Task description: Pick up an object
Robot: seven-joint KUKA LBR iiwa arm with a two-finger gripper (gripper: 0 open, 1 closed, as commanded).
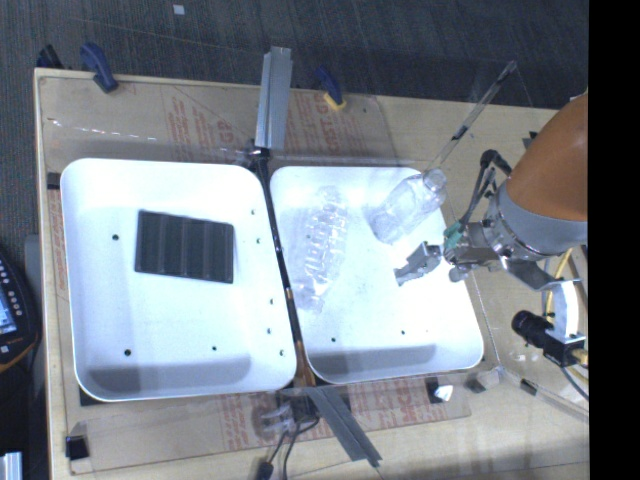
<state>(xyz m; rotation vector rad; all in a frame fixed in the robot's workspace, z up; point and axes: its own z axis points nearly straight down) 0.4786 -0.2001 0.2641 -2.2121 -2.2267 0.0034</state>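
Two clear plastic bottles lie in the right bin [455, 353]. One bottle [322, 246] lies lengthwise near the bin's left wall. The other bottle [403, 206] lies tilted at the back right, its neck pointing to the right rim. A black ribbed rectangular block [185, 246] rests flat in the left bin [90, 368]. My gripper [415, 264] hangs over the right side of the right bin, just in front of the tilted bottle, with nothing seen between its fingers.
A metal bar [272, 98] stands at the back between the bins, and another bar [340, 423] lies at the front. Blue clamps [98, 66] sit on the bench's back edge. A thin rod [478, 108] slants up at the back right.
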